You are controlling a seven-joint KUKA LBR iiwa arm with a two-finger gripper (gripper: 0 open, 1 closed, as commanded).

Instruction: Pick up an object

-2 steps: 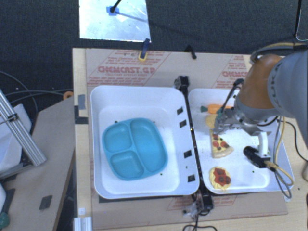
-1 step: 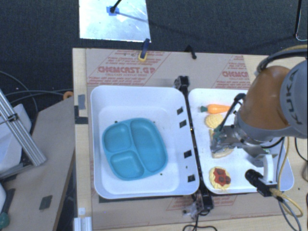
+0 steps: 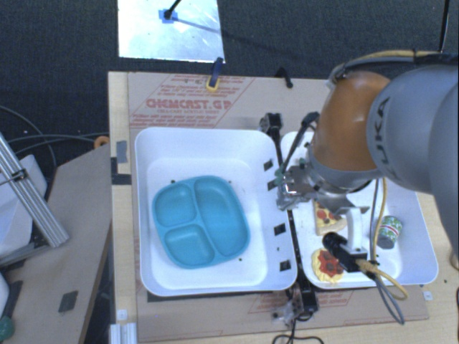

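My gripper (image 3: 343, 222) hangs low over the right bin (image 3: 423, 262), under the grey and orange wrist, which hides most of it. Right beside it lies a toy pizza slice (image 3: 328, 219), yellow with red spots. A round yellow piece with a red top (image 3: 326, 265) rests near the bin's front edge. A small green and white can (image 3: 388, 231) stands to the right of the gripper. I cannot see anything held.
The left bin (image 3: 208, 139) holds a blue divided plate (image 3: 201, 221). Black clips sit along the wall between the two bins (image 3: 284, 229). Cardboard lies under both bins, and a shiny sheet (image 3: 171, 20) lies beyond the bench.
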